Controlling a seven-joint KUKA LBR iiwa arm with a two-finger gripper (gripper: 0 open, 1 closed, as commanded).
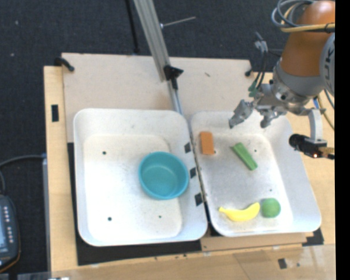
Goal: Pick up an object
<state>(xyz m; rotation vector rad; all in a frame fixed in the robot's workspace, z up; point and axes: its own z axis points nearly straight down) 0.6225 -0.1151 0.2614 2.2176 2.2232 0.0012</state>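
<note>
The gripper [254, 115] is held over the far edge of the right bin [291, 179], its two fingers spread apart with nothing seen between them. Just below it, inside that bin, a green block [244, 156] is laid at a slant, and an orange block [207, 143] is found beside the bin's left wall. Toward the near edge, a yellow banana [240, 213] and a green ball [270, 207] are placed side by side — touching or nearly so. In the left bin [105, 150], a blue bowl [163, 175] is set upright near the right wall.
</note>
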